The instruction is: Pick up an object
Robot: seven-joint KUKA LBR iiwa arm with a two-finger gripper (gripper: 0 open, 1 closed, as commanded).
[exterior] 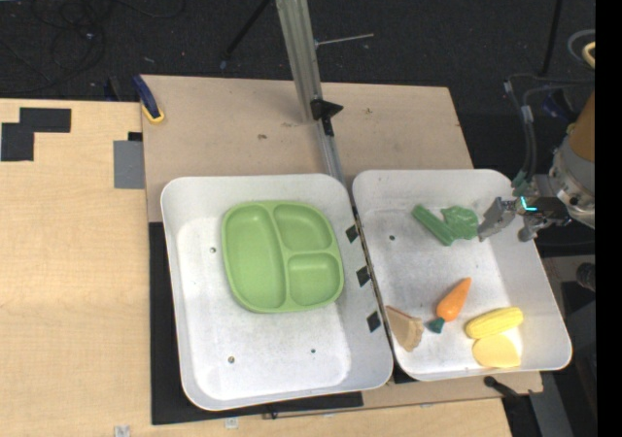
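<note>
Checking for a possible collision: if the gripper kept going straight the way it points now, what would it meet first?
The gripper points toward the view's left, across the right bin. The green toy lies first in that line, probably; the gripper's height above the bin is unclear from this view.

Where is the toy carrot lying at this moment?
The toy carrot lies in the right bin, toward its near side, between the brown wedge and the yellow piece, below the green toy.
</note>
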